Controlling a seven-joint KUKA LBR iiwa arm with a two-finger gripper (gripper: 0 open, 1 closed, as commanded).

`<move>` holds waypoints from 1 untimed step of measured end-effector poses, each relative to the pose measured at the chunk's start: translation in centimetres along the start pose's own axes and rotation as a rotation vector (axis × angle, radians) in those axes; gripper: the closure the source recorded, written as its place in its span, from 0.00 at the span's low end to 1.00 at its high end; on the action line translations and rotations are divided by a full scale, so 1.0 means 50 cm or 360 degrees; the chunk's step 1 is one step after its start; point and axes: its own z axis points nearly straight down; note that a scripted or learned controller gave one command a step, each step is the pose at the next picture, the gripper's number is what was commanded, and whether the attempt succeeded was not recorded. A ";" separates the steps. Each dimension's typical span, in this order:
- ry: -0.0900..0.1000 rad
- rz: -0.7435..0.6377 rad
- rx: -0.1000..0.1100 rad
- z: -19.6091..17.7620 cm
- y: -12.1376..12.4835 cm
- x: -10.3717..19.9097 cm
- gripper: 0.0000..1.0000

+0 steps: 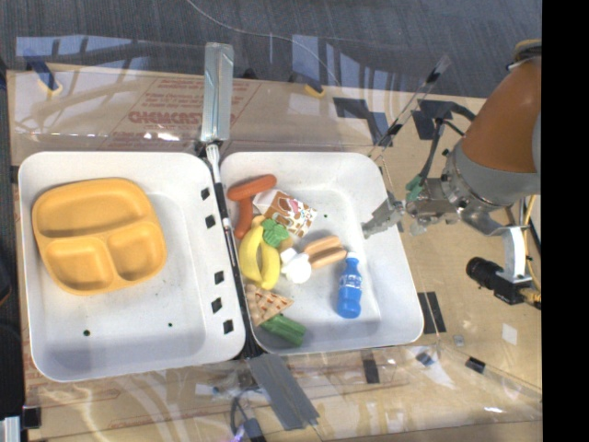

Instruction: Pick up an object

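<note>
Reaching in from the right, the arm [502, 136] hangs over the right bin's [391, 284] edge. Left bin [120, 339] carries a yellow divided tray [97, 233]. Toys crowd the right bin: banana [250, 256], hot dog [324, 250], blue bottle [349, 289]. The jaws [379, 221] hover above that rim, nothing between them; open or closed, can't tell.

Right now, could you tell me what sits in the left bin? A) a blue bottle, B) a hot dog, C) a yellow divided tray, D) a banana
C: the yellow divided tray lies alone in the left bin, while the blue bottle, banana and hot dog all lie in the right bin.
</note>
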 end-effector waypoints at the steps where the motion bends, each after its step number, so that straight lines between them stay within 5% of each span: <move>1: 0.0005 0.0395 0.0011 0.290 -0.061 0.001 0.00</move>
